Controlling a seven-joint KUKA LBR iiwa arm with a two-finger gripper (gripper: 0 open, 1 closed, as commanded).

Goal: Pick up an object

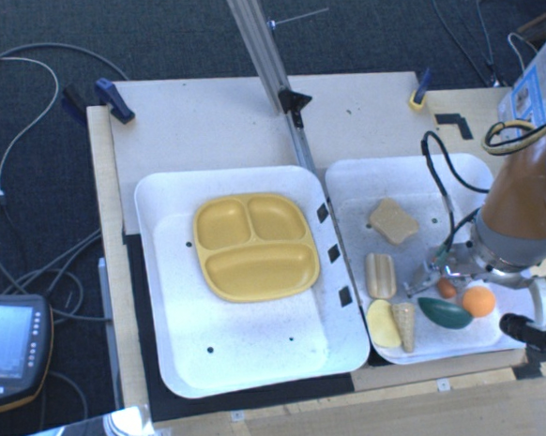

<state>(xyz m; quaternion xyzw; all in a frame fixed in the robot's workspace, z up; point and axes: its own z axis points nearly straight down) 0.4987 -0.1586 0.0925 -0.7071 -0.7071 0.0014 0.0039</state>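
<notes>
1. While the arm (pixel 527 211) reaches in over the right bin (pixel 346 183), the step in hand looks like the approach to a grasp: the pincer (pixel 437 270) sits low inside that bin, among the toy foods, with nothing seen between its tips.
2. Whether the pincer is spread or pressed together cannot be told, since the wrist hides most of it from above.
3. The likeliest targets lie just beside the pincer, toward the near edge of the right bin: a dark green piece (pixel 446 312), an orange ball (pixel 479 300) touching it, and a small red-orange piece (pixel 446 289) half tucked under the metal.
4. Further from the pincer, toward the divider between the bins, lie a tan ridged piece (pixel 380 274), a pale yellow piece (pixel 383 324) and a cone-like piece (pixel 406 326); a tan bread-like block (pixel 393 221) lies toward the far side of the right bin.
5. The left bin (pixel 181 361) holds a yellow divided plate (pixel 253 245), well apart from the pincer and probably not the aim.
6. The next move calls for a short descent centred over one piece, most plausibly the green one, then a firm closing and a straight lift.
7. Because the green piece and the orange ball touch, the tips could nudge one while closing on the other, so a clean single grasp is doubtful.
</notes>
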